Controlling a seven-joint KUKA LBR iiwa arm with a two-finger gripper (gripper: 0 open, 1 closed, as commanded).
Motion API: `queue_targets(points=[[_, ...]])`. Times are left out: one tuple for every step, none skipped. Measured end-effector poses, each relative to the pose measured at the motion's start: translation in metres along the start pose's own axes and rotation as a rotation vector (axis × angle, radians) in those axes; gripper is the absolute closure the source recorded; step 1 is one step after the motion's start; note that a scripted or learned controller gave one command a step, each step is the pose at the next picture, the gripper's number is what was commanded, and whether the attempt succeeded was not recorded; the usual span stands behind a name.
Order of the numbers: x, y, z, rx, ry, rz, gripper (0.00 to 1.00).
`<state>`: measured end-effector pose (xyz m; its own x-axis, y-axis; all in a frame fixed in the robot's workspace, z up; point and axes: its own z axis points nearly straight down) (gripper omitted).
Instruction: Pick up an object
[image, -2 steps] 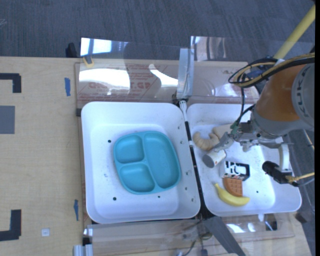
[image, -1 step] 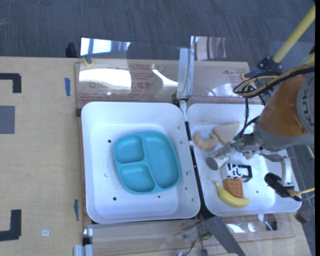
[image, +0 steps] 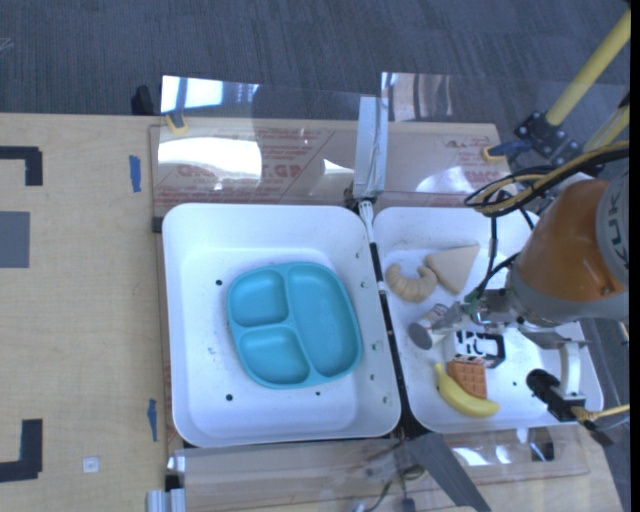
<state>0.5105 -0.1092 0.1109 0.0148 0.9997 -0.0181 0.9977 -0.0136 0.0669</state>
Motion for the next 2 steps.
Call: queue_targets(points=[[0.004,0.001,-0.012,0.006,0.011,-0.006,1.00],[0.056,-0.004,-0.096,0.061,0.020,-0.020,1.00]])
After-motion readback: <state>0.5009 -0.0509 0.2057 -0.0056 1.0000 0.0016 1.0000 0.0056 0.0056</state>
